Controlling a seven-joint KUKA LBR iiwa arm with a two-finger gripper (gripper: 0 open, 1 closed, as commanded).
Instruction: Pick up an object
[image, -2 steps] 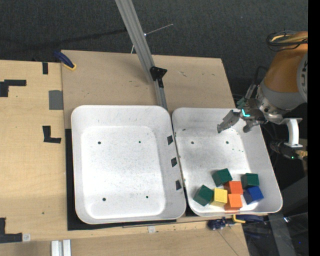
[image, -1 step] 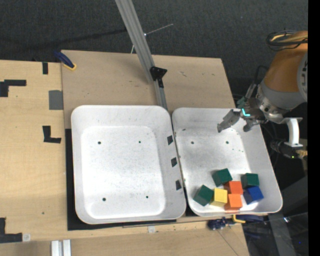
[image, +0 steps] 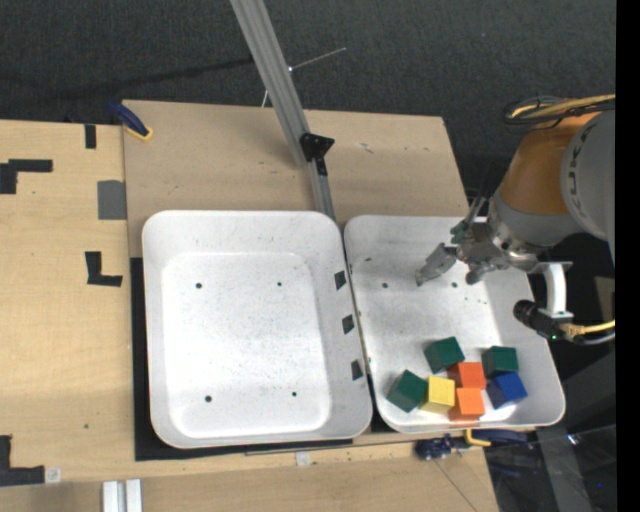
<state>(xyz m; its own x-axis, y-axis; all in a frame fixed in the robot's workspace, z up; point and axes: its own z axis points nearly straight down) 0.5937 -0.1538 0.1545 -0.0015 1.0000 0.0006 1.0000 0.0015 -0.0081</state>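
Several small blocks lie clustered at the near end of the right bin (image: 395, 310): a green block (image: 443, 353), a second green one (image: 408, 390), a yellow block (image: 441, 391), two orange blocks (image: 470, 376) (image: 468, 402), a third green block (image: 500, 359) and a blue block (image: 507, 388). My gripper (image: 454, 269) hangs over the far half of that bin, well apart from the cluster. It is open, with its fingers spread and nothing between them. The orange-banded wrist (image: 540, 185) reaches in from the right.
The left bin (image: 165, 235) sits beside the right one, their rims touching. A slanted metal pole (image: 283, 85) with a black bracket (image: 316, 147) crosses the bench behind the bins. A blue and yellow clamp (image: 131, 120) lies at the far left, and another clamp (image: 445, 447) sits below the right bin.
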